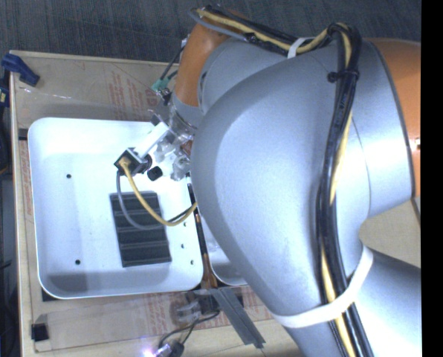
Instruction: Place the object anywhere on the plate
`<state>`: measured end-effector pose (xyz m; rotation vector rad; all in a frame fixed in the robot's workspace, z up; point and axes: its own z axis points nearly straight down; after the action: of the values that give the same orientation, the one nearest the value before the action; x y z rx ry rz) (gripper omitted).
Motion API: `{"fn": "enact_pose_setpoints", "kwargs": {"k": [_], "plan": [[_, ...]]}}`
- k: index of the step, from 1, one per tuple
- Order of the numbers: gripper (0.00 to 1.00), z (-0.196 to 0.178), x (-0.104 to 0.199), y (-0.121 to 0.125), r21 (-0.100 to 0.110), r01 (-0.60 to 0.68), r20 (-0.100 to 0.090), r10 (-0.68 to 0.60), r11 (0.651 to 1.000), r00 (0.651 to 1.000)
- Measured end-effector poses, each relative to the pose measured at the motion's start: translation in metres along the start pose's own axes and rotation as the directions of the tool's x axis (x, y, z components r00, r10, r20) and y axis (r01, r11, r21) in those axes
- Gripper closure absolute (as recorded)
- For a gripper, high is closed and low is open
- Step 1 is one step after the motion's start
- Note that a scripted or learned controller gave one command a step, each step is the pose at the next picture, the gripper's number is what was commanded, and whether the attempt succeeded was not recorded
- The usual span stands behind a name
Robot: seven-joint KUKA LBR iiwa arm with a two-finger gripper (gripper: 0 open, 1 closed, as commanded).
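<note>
A dark grey ribbed rectangular plate (141,229) lies flat in the left white bin (65,199), toward its right side. My gripper (173,158) hangs over the bin's upper right part, just above and right of the plate's far end. The big grey arm covers much of what is behind and below the gripper. I see no loose object between the gripper and the plate.
The arm hides nearly all of the right bin (223,274), leaving a strip of its left rim. A blue clamp (19,69) sits at the bench's back left corner. A yellow cable loops over the plate's right edge.
</note>
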<state>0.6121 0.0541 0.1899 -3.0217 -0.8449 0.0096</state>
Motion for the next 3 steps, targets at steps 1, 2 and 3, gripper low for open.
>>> {"fn": "enact_pose_setpoints", "kwargs": {"k": [1, 2, 3], "plan": [[1.00, 0.037, 0.019, -0.047, 0.002, 0.504, 0.001, -0.504, 0.864, 0.864], [1.00, 0.000, -0.053, -0.029, 0.001, 0.143, 0.001, -0.143, 0.990, 0.990], [1.00, 0.096, -0.060, -0.163, -0.002, -0.296, -0.001, 0.296, 0.955, 0.955]]}}
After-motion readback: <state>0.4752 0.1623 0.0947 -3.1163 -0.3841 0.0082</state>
